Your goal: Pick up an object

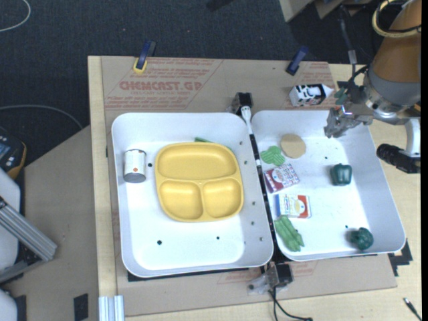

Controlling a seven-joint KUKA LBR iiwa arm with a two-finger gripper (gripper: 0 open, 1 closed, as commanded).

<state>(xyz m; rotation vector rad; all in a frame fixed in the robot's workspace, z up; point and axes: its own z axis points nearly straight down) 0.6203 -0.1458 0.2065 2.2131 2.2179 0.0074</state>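
Note:
My gripper (336, 124) hangs over the far right corner of the right bin (378, 187), above bare bin floor. Nothing shows in its grasp. In that bin lie a tan round disc (292, 145), a light green leafy piece (271, 156), a red-and-white packet (283, 177), a small white carton (293, 206), a green pea pod (289, 233), a green pepper (341, 174) and a dark green broccoli (362, 238). The pepper is the object nearest the gripper, below it in the view.
The left bin (137, 243) holds a yellow divided plate (198, 180), a small silver can (134, 165) and a green sliver (202, 140) behind the plate. A black-and-white toy (309, 94) sits on the bench beyond the right bin. Blue clamps (143, 55) grip the far edge.

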